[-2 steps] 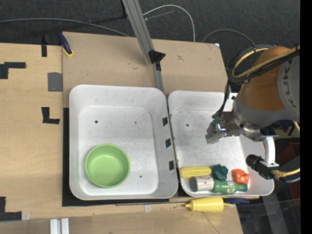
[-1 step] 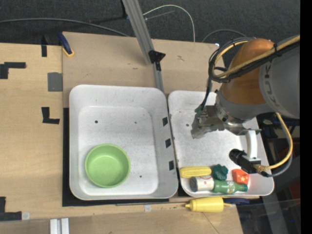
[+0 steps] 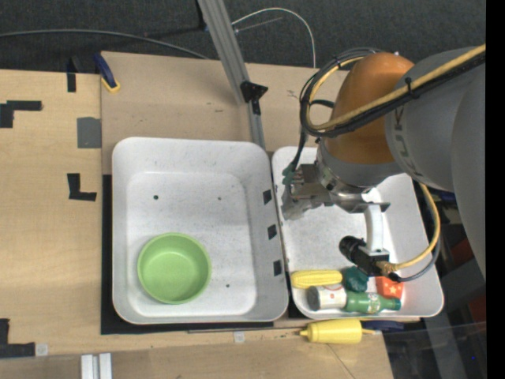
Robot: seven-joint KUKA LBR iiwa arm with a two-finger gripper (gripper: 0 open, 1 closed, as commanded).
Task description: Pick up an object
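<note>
Gripper (image 3: 293, 189) low in the right bin (image 3: 317, 239), by its left wall toward the back; open or closed, can't tell.
Pickable objects crowd that bin's front edge, apart from the gripper: corn cob (image 3: 317, 278), white bottle (image 3: 330, 297), green bottle (image 3: 368, 303), orange item (image 3: 389, 289). Green bowl (image 3: 173, 268) sits in the left bin's (image 3: 197, 192) front-left corner.

My bench (image 3: 47, 235) of pale wood, black tape marks (image 3: 20, 110) and a grey patch (image 3: 89, 131) near its left edge, a blue clip (image 3: 106, 71) at its far edge, dark carpet (image 3: 95, 6) beyond, a slanted metal pole (image 3: 223, 38), thin cables (image 3: 276, 9) across the carpet
</note>
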